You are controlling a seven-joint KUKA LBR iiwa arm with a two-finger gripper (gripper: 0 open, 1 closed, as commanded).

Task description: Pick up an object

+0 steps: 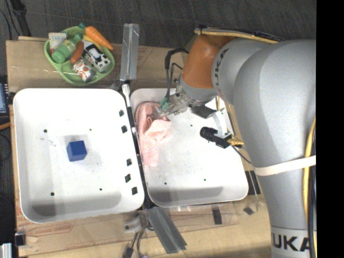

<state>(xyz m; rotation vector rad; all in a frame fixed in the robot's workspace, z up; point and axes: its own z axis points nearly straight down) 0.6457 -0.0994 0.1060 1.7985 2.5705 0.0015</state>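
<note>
Camera view from above: the grey arm (269, 90) reaches in from the right, its jaws lowered at the top left corner of the right bin (215, 187). Whether the jaws are wide or narrow cannot be told. A crumpled pink cloth (150, 133) lies directly below and touching the jaws. A blue cube (77, 150) sits well apart in the left bin (32, 198). A green bowl of toy food (79, 52) rests on the surface, far left of the jaws.

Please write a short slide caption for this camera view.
Gripper reaches the pink cloth in the right bin; blue cube in the left bin.
</note>
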